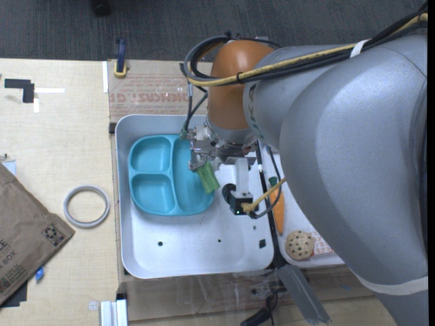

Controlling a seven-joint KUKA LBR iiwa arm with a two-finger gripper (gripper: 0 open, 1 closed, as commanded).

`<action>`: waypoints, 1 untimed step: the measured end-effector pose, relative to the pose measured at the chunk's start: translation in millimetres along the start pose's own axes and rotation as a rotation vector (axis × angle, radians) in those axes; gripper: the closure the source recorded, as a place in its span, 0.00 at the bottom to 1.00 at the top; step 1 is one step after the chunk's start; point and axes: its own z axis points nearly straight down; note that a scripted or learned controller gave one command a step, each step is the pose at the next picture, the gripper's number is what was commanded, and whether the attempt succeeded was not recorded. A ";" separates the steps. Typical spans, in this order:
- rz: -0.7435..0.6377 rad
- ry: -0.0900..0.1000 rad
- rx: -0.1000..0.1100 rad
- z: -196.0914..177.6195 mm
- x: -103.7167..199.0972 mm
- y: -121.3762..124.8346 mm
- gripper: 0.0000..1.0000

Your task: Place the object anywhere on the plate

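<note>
One green object [207,178] pinched in gripper [202,170] jaws, hanging over blue plate [160,182] right rim; positioned for release onto it.

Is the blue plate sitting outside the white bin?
No, the blue plate lies inside the white bin, near its left wall.

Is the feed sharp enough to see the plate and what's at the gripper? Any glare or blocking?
Camera view: evenly lit, the blue plate sharp; soft sheen on the white bin floor, no harsh glare; the arm blocks the right side; a green object at the gripper is small and slightly soft.
</note>
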 end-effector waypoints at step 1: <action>0.000 0.000 -0.001 -0.2 -0.1 0.1 0.00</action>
